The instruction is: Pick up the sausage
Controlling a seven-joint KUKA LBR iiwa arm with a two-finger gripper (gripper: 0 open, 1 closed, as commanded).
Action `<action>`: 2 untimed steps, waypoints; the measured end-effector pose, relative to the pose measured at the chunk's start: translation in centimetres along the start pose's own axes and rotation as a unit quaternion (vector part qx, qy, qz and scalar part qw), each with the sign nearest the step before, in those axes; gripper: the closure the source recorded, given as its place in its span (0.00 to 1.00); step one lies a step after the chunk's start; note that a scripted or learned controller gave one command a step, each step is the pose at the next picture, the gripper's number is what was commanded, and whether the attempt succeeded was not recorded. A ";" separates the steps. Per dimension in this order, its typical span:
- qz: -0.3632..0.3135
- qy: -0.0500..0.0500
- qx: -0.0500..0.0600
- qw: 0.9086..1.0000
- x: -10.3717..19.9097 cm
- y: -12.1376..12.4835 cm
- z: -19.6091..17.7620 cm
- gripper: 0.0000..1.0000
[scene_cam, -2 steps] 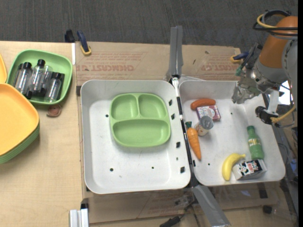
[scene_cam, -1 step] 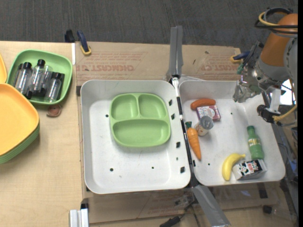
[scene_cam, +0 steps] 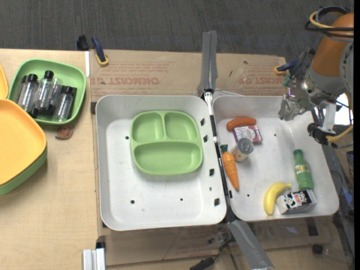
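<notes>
Orange sausage (scene_cam: 241,122) lies well left of the hand (scene_cam: 287,110).

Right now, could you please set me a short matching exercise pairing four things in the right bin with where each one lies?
Things:
1. sausage
2. carrot
3. banana
4. green bottle

Places:
A. near the front of the bin, just left of the milk carton
B. along the bin's left wall, by the divider
C. toward the right side, behind the milk carton
D. near the back, just behind the pink packet

Pairs: 1-D, 2-B, 3-A, 4-C
</notes>
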State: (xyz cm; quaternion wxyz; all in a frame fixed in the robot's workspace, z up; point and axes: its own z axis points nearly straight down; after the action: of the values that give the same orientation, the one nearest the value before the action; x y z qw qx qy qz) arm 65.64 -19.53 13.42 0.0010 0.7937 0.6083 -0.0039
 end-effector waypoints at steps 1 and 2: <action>0.123 0.003 0.001 0.992 5.6 -3.4 0.8 1.00; 0.052 0.003 -0.001 0.999 4.9 -1.6 -7.8 1.00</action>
State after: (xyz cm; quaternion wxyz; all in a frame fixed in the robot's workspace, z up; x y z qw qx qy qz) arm 65.39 -14.32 21.18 0.0001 0.8244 0.5661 -0.0011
